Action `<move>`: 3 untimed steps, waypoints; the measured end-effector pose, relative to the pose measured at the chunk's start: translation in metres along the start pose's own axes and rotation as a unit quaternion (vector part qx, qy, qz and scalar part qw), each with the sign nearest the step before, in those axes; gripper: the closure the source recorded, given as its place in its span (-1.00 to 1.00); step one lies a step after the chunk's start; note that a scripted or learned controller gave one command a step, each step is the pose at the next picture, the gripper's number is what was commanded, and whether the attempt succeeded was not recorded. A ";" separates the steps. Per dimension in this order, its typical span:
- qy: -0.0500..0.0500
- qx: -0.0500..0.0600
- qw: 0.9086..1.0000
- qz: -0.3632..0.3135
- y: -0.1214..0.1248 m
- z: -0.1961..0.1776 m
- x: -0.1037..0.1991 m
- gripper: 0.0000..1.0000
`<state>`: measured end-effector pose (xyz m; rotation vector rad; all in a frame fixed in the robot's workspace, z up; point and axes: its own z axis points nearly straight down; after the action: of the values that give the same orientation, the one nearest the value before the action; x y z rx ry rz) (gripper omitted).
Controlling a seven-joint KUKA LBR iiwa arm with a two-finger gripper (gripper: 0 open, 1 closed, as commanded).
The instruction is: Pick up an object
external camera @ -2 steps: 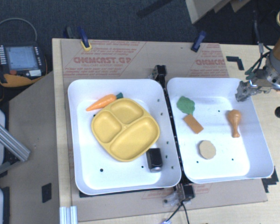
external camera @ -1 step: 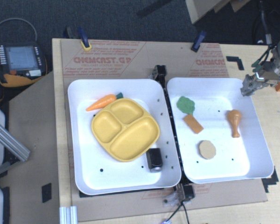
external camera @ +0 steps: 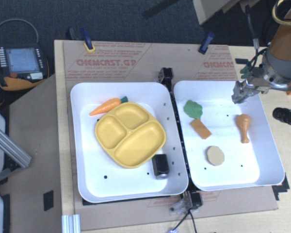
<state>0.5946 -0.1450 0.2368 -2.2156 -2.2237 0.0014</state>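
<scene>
My pincer [external camera: 238,95] hung over the upper right corner of the right white bin [external camera: 266,174]; its opening could not be judged, nothing seen held. Tan plastic drumstick [external camera: 243,126] lay just below it, right of centre.

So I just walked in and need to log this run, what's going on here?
A robot arm reaches in from the right, its hand at the back of the right bin, near its far rim. Nothing is visibly held. That bin holds a green leafy piece, an orange block, a toy drumstick and a tan round disc. The left bin holds a yellow divided plate, a toy carrot and a small black object. No pick yet.
</scene>
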 end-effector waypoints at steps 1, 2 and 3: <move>0.001 0.000 1.000 -0.001 -0.010 0.002 0.062 1.00; 0.000 0.000 1.000 0.000 -0.020 -0.004 0.107 1.00; 0.000 0.001 1.000 0.000 -0.037 0.008 0.151 1.00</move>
<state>0.5567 0.0058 0.2290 -2.2159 -2.2220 0.0030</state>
